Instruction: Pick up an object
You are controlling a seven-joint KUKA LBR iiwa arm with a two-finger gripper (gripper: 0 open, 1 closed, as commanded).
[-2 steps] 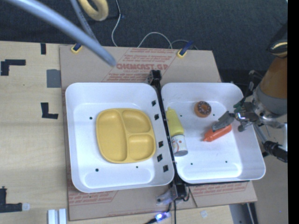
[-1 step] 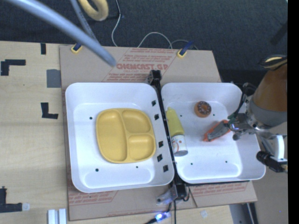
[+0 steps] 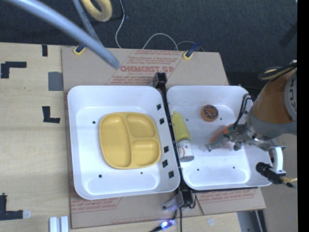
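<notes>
Care matters here: the gripper (image 3: 223, 138) sits low in the right bin (image 3: 219, 175), at the frame's right, and whether it is clenched or released cannot be told. Just beside its tip lies an orange-handled object (image 3: 225, 131), the likeliest pick. A good grasp would centre on that object, clear of the bin wall. Counted: two bins, one yellow divided plate (image 3: 129, 140) in the left bin (image 3: 82, 129), one yellow bottle (image 3: 180, 133), one small round brown item (image 3: 209, 112).
</notes>
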